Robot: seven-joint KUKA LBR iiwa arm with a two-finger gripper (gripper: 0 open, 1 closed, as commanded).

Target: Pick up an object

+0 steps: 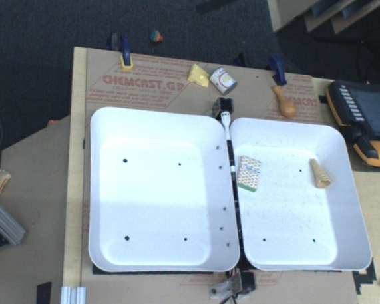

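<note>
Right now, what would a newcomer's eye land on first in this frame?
Two white bins side by side: the left bin and the right bin, which holds a patterned packet near its left wall and a tan cone further right. Beyond the bins lie a yellow wedge and a small box.

place: robotics lab | cues: teach pendant [371, 112], clamped bench board [183, 80], white bins [153, 184]

R bin [346, 196]: packet [249, 173] left, cone [319, 173] right | L bin [101, 173]
</note>
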